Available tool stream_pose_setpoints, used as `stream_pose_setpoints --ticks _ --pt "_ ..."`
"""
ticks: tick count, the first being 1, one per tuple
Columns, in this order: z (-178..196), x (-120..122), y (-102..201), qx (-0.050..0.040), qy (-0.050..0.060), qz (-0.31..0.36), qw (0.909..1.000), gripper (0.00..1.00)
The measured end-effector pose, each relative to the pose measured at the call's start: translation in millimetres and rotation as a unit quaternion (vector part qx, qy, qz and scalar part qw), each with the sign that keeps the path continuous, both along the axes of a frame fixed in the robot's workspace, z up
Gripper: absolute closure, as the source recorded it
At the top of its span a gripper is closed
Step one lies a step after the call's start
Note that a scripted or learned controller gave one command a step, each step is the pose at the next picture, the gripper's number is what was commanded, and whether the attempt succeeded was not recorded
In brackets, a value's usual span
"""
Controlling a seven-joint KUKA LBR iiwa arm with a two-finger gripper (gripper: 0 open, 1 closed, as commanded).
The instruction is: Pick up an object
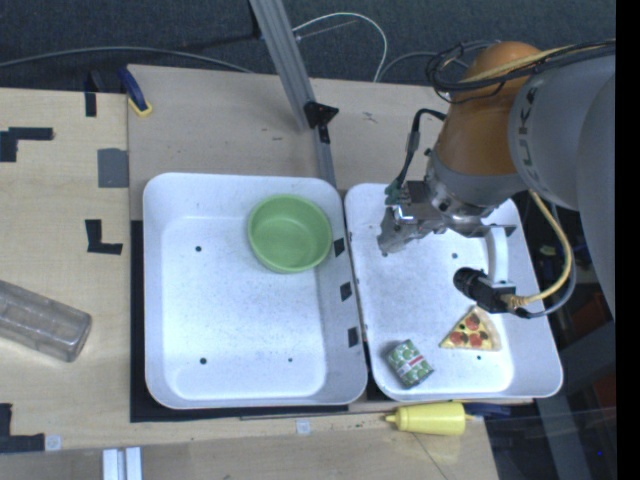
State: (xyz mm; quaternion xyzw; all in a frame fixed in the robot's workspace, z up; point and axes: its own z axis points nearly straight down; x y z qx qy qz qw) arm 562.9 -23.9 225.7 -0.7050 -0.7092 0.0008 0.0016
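Two white bins (165, 268) sit on my worktop (210, 118), and my gripper (392, 236) hangs over the right one, maybe open, I cannot tell.

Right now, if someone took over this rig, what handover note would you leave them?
End effector: low over the right bin's upper left part, nothing seen held; finger state unclear.
Objects: toy pizza slice and a small green patterned packet lie in the right bin's lower part; green bowl sits in the left bin.
Done: no pick yet.
Left: grasp one object and lift it.
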Motion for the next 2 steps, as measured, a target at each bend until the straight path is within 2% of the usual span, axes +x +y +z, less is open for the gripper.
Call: stream_pose_setpoints --ticks 2 --pt "-11.6 19.8 115.0 0.0003 -0.001 0.001 1.0 1.0"
